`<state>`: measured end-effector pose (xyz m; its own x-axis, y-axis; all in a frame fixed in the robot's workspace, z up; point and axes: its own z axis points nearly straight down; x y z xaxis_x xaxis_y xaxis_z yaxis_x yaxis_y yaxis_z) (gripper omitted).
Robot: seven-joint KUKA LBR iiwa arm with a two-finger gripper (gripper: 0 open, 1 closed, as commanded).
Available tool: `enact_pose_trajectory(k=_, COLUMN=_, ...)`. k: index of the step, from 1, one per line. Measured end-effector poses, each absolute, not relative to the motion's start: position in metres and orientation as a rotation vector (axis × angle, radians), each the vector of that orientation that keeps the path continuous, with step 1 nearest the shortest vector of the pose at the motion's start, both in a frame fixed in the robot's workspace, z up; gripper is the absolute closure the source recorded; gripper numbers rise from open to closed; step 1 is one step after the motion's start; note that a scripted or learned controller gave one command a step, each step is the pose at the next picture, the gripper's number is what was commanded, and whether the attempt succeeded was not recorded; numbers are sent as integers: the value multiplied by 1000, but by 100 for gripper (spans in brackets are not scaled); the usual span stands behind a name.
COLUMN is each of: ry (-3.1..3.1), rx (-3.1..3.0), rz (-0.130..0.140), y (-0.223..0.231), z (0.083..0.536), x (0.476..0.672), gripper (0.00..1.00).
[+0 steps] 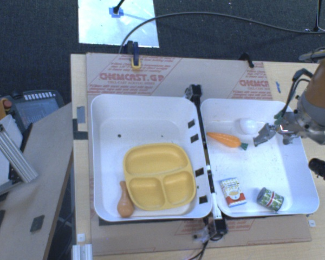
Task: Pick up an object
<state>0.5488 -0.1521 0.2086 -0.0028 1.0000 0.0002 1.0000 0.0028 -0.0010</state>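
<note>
My gripper (272, 139) hangs over the upper right part of the right bin (309, 169), open, with nothing between its fingers. One fingertip (259, 139) sits just right of the orange carrot (224, 140), which lies across the bin's upper left. A white egg-shaped object (248, 125) rests just above the carrot's green end. Near the front wall lie a small juice carton (233, 192) and a green can (270, 199) on its side.
The left bin (105, 145) holds a yellow divided plate (158, 175) and a tan pear-shaped object (124, 200) at its front left. A black clip divider (199, 140) runs between the bins. A cable crosses the back of the bench.
</note>
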Motion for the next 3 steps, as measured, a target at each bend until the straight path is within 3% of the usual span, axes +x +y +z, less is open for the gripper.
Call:
enact_pose_trajectory(k=2, ry=-2221, rx=-2219, rz=1, y=-156, z=102, x=550, gripper=0)
enact_pose_trajectory(k=3, ry=-2225, rx=-2223, rz=-2, y=-157, z=115, x=551, gripper=100)
